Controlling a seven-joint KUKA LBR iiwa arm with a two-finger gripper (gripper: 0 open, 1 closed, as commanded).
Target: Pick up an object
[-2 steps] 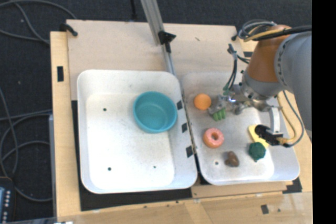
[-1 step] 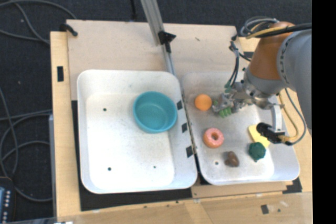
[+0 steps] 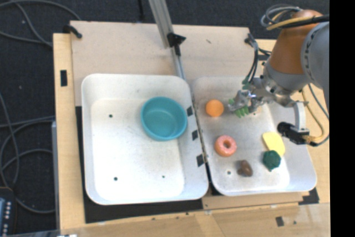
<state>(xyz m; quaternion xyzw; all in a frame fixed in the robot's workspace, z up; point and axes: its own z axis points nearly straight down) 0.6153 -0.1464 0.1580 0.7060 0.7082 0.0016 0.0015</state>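
From my seat, the gripper (image 3: 244,104) is the hardest thing to read: it sits low over the upper part of the right bin (image 3: 294,177), and a small green thing (image 3: 242,112) shows right at its tip, but I cannot tell whether the jaws are apart or clamped on it, nor what that green thing is. The arm (image 3: 291,55) comes in from the right and its far end is cut off at the edge of my view. It also covers the right bin's upper right corner.

I count two white bins side by side. The left bin (image 3: 111,175) holds one thing, a teal bowl (image 3: 163,118), standing upright toward its upper right.

In the right bin I count six loose things. An orange ball (image 3: 214,108) lies just left of the gripper, near but apart from it. A pink ring like a doughnut (image 3: 226,146) lies below that, around the bin's middle. A small brown lump (image 3: 244,168) sits lower still. On the right side, a yellow block (image 3: 273,141) touches a dark green lump (image 3: 271,160) just below it. The sixth is the green thing at the gripper.

A grey metal pole (image 3: 158,3) slants up from between the bins.
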